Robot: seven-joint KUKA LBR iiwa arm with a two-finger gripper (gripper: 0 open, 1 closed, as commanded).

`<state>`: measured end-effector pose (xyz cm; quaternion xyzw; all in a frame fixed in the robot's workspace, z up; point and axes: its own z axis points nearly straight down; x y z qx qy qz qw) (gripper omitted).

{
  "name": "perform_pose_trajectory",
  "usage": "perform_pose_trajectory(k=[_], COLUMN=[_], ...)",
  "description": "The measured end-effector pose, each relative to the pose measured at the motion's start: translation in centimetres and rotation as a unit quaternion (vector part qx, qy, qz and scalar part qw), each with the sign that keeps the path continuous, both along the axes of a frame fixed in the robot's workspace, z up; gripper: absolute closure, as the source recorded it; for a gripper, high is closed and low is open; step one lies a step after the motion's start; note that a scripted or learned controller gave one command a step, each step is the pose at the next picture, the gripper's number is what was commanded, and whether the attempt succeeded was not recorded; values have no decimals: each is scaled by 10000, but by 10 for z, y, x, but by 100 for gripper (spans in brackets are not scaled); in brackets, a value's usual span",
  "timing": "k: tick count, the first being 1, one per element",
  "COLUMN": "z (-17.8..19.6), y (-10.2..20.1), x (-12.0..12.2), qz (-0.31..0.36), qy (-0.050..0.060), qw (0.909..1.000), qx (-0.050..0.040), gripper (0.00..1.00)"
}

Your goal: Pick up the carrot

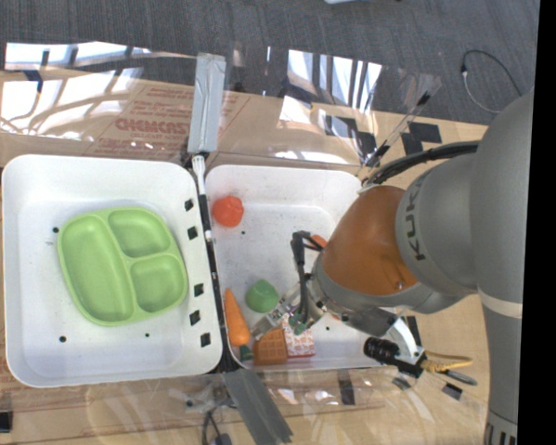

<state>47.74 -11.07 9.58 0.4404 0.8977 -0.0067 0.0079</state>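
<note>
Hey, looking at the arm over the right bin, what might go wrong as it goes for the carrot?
1. The carrot lies tight against the right bin's left wall, so a finger may hit the wall rather than slip beside it.
2. The gripper hangs over the waffle-patterned piece and small pink-and-white box, not the carrot; it could grab one of those.
3. The green ball sits close by and may get knocked away.

On the flattened cardboard (126, 116) lying beyond the left bin, I can read red print, "CHEMCAS", with smaller red lines above it too faint to make out. My own grey arm (445, 235) carries dark letters, "KU", beside the orange band.
</note>
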Motion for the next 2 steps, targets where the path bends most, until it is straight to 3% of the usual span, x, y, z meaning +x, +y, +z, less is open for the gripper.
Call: perform_pose_trajectory(k=[1,2], z=[-3,95], y=[5,90], x=[1,0], qz=[-2579,-3580], qy=[-26,15], qw=[9661,9337], qx=[79,107], gripper=[0,0])
